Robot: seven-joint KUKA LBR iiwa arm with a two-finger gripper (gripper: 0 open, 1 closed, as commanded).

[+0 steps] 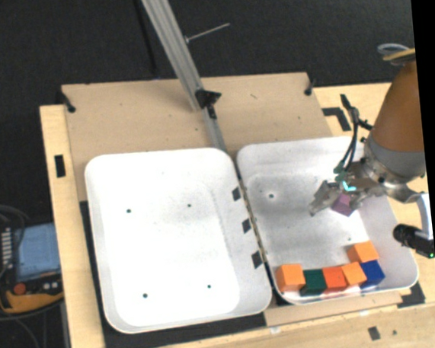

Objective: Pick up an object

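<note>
Pale wooden desk (159,121) carrying two shallow white bins: in the right bin (278,163), the hand (341,197) is pinching a small purple block (344,204); lifting straight up should be avoiding the coloured cubes (331,275).

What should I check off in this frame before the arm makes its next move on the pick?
1. Claw is over the right bin: ok.
2. A purple object sits right at the claw: ok.
3. Purple object is truly gripped rather than just under the claw: cannot tell.
4. Purple object is lifted off the bin floor: cannot tell.
5. Other blocks are apart from the claw: ok; the orange blocks, green block and blue block are bunched along the bin's near edge.
6. Left bin is away from the arm's working spot: ok.
</note>
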